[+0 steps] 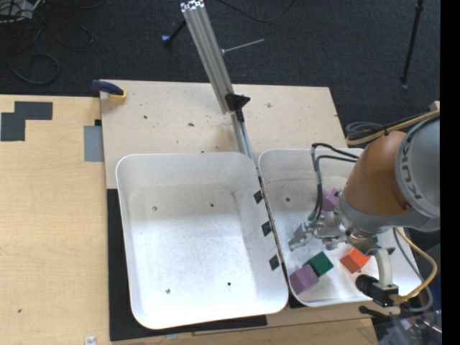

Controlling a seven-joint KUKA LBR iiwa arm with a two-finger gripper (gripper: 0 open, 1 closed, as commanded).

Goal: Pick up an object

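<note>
My gripper hangs low in the right bin, near its left wall, and stands open with nothing between its fingers. A purple block lies just below it by the bin's front edge. A green block touches that block's right side. An orange block lies farther right, partly under the arm. Another purple piece peeks out beside the wrist, above the gripper.
The left bin sits beside the right one, divided by a wall with black clips. A slanted metal post rises behind the bins. Cables loop over the right bin's far side.
</note>
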